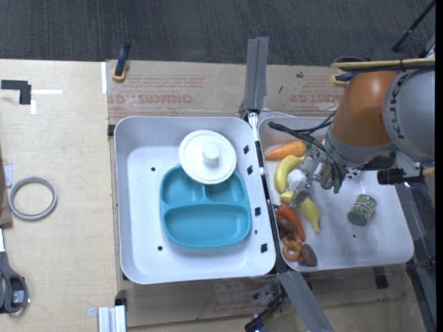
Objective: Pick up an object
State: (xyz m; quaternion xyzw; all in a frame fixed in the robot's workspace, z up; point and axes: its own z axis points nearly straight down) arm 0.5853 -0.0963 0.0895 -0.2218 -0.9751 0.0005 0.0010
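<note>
1. Reaching in from the right, the arm [387, 109] hangs over the right bin [377, 244], orange band above the wrist
2. Gripper [299, 194] sits low at the bin's left side, over a cluster of toy food; its tips look to touch or straddle a yellow banana [311, 213] (contact unclear, tips blurred against the fruit), and I cannot tell whether they are apart or together
3. Second yellow banana [282, 171] lies just above-left of the gripper, a carrot [286, 150] beyond it
4. Red pepper [288, 218] and a brown pretzel-like piece [293, 245] lie along the bin's left wall, below the gripper
5. Small green can [361, 209] stands apart, right of the cluster
6. Left bin [135, 206] holds a blue divided tray [205, 220], with a white lid [208, 157] overlapping its upper edge
</note>
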